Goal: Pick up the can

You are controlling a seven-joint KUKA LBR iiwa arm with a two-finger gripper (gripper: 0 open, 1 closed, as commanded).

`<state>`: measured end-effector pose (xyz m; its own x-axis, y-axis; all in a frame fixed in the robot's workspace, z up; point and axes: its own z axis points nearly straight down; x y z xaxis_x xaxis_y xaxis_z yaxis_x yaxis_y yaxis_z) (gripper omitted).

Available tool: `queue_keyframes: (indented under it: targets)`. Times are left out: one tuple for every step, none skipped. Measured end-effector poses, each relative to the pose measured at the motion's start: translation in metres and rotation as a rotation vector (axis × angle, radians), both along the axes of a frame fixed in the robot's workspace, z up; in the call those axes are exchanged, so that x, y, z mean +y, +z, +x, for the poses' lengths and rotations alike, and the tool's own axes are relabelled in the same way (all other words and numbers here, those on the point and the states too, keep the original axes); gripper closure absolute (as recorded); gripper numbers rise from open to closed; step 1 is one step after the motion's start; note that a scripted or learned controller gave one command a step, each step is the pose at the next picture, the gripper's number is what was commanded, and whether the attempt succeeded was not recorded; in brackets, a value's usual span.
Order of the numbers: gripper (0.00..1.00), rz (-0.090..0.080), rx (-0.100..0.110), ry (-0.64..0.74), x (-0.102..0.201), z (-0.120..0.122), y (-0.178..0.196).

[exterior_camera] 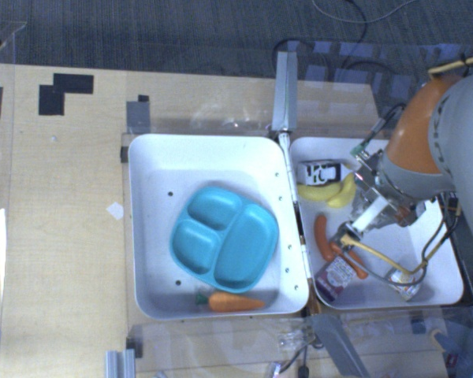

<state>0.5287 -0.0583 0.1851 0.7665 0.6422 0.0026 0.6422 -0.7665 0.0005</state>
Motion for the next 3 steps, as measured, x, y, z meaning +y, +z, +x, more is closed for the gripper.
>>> queue_keyframes:
  targets:
    - [1.00,0.000,0.000,-0.020,0.042,-0.012,0.027]
    - [1.00,0.000,0.002,-0.208,-0.022,-0.033,-0.001]
    - [1.00,0.000,0.001,-0.285,-0.018,-0.018,-0.001]
